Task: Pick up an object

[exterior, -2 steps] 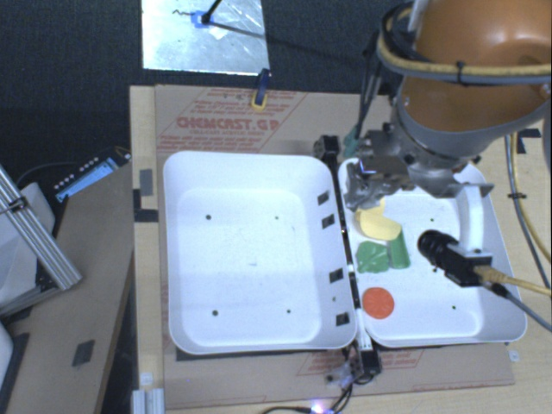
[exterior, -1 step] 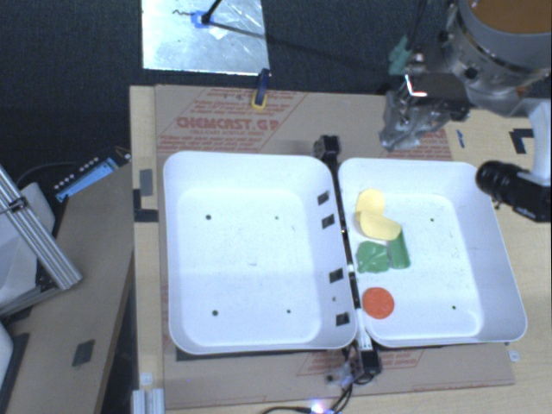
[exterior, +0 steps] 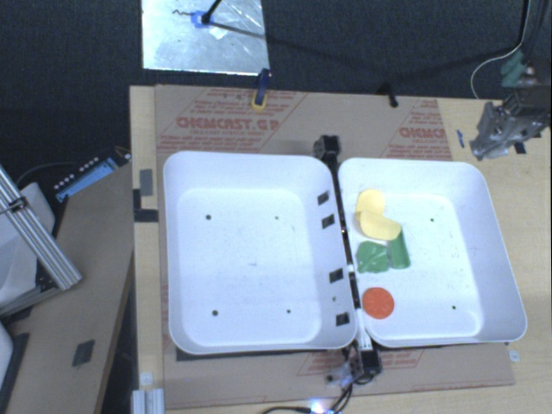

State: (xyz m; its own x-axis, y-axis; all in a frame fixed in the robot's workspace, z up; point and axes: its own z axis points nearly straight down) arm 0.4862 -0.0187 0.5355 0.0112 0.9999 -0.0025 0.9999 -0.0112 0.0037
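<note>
The gripper (exterior: 503, 134) hangs off the right bin (exterior: 496, 231); whether it is open I cannot tell. Yellow piece (exterior: 376, 215), green piece (exterior: 382, 255) and orange disc (exterior: 378, 303) lie well leftward, crowded; a descent may catch two.

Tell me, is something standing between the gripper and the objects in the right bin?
Nothing visible does. The gripper hangs beyond the right bin far corner; the yellow, green and orange pieces lie uncovered.
</note>
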